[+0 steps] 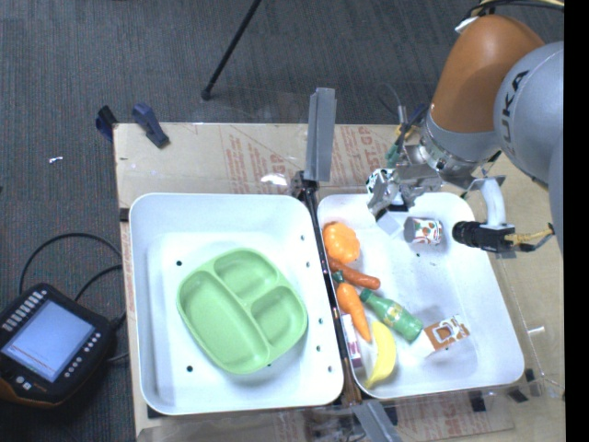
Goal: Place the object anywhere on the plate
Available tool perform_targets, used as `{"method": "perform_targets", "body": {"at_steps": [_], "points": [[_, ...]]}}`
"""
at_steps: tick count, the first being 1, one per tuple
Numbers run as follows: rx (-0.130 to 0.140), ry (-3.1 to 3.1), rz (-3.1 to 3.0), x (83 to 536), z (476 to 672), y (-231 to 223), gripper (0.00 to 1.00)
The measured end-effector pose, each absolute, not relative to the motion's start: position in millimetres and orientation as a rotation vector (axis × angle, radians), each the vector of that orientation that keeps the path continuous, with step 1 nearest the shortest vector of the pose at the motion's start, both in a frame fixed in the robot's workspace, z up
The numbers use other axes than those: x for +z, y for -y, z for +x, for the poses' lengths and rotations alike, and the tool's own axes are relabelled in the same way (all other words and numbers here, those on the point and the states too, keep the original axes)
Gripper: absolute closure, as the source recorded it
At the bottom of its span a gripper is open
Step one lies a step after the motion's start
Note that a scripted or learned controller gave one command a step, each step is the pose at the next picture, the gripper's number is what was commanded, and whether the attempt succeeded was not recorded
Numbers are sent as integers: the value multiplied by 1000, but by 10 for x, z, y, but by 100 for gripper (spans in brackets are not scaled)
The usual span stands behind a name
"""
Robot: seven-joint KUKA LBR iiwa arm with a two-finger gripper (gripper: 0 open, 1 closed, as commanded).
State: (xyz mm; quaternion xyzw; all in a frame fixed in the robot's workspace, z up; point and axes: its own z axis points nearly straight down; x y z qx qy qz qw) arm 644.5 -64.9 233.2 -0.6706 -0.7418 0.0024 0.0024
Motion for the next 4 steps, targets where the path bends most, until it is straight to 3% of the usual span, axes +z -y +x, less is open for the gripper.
{"method": "perform_targets", "body": {"at_steps": [1, 3, 4], "points": [[6, 2557, -1814, 1849, 5825, 176, 100], [6, 2812, -1386, 1906, 5369, -1028, 100], [6, 2812, -1388, 1908, 5371, -1020, 0]]}}
